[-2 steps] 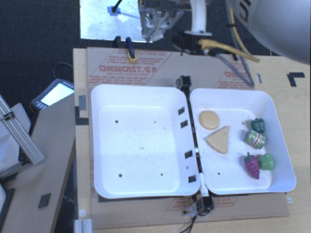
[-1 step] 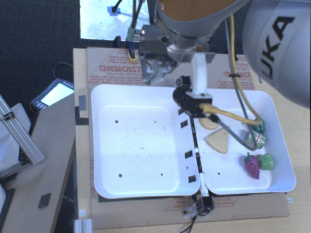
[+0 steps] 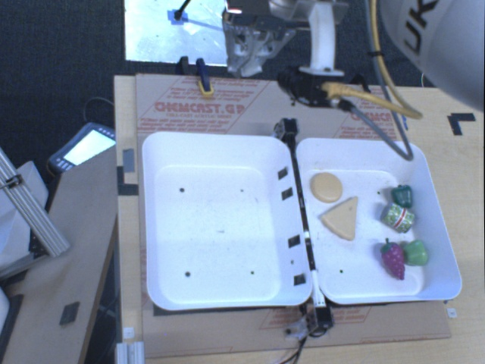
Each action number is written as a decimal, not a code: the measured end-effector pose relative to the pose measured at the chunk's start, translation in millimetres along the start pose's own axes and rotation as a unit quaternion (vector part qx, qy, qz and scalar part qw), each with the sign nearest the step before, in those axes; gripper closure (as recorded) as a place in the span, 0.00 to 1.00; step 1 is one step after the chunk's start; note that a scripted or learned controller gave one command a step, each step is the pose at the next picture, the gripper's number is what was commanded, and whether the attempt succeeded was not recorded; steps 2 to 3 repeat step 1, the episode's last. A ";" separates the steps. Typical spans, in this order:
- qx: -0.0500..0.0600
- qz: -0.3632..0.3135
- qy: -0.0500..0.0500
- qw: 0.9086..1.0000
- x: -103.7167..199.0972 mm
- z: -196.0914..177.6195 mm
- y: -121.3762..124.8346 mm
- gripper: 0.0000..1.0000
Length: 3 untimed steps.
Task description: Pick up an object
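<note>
Six small toy foods were seen in the right bin [image 3: 436, 203]; a cheese wedge [image 3: 340, 218] lay near its middle, apart from the rest. It was judged light, stiff and smooth, best gripped across its flat sides. The pincer [image 3: 246, 55] hung beyond the bins; its opening could not be told.

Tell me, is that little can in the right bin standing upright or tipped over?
Tipped over. The can lies on its side on the right bin floor, its green and white label facing up, between the dark green pepper and the grapes.
</note>
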<state>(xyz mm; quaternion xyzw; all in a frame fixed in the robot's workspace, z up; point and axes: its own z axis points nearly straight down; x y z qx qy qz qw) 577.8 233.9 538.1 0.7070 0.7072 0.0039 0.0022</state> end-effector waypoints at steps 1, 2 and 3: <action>0.009 0.001 -0.002 1.000 -47.0 72.2 -76.9 1.00; 0.009 0.001 -0.002 1.000 -47.0 72.2 -76.9 1.00; 0.009 0.001 -0.002 1.000 -47.0 72.2 -76.9 1.00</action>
